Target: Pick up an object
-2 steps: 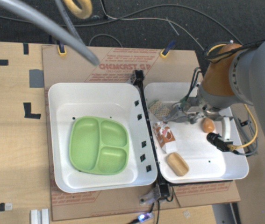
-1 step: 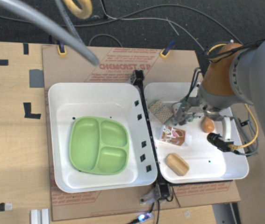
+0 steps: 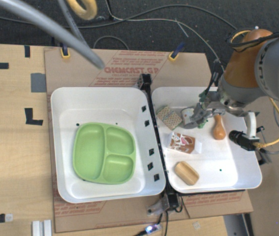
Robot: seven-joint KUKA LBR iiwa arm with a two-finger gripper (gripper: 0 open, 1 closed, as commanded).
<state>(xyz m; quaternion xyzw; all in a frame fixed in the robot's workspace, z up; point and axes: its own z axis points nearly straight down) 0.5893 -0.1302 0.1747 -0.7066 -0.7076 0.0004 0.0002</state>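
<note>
Claw low in right bin — fingertips blurred, grasp unclear.

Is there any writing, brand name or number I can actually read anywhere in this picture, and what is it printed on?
"CHEMCAST GP": red print on the brown cardboard sheet behind the two white bins; the last letters are blurry, so this reading is unsure.
Smaller red print around it: too blurred to read.
Small packet in the right bin: it bears a red and white pattern, but any text is too small to read.
</note>
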